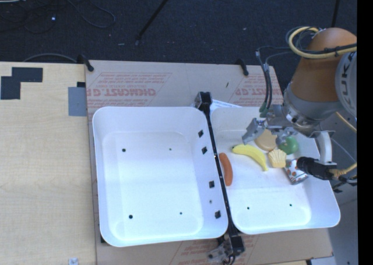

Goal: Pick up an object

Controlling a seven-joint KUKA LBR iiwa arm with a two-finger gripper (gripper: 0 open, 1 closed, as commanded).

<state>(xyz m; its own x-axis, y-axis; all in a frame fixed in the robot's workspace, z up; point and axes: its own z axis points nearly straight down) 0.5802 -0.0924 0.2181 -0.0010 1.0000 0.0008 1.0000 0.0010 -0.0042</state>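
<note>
Camera view, fixed overhead at a slant: counter (41, 159) of pale wood bearing two white bins side by side on a cardboard sheet (145, 83). Left bin (108, 141): white floor with small dark holes. Right bin (274, 211): objects clustered in its far part. Items: banana (252, 155), yellow, lying flat near the middle; carrot (226, 169), orange, lying along the divider between the bins; tan disc (266, 140), just behind the banana; green ball (288, 144), beside the disc; yellow shell-shaped piece (277, 158), just right of the banana; small red-and-white item (294, 172), near the right wall. Arm (317, 77), grey with orange band, reaching over the right bin from the right. Gripper (273, 130) low over the disc and ball; whether its grip is spread or closed cannot be told
</note>
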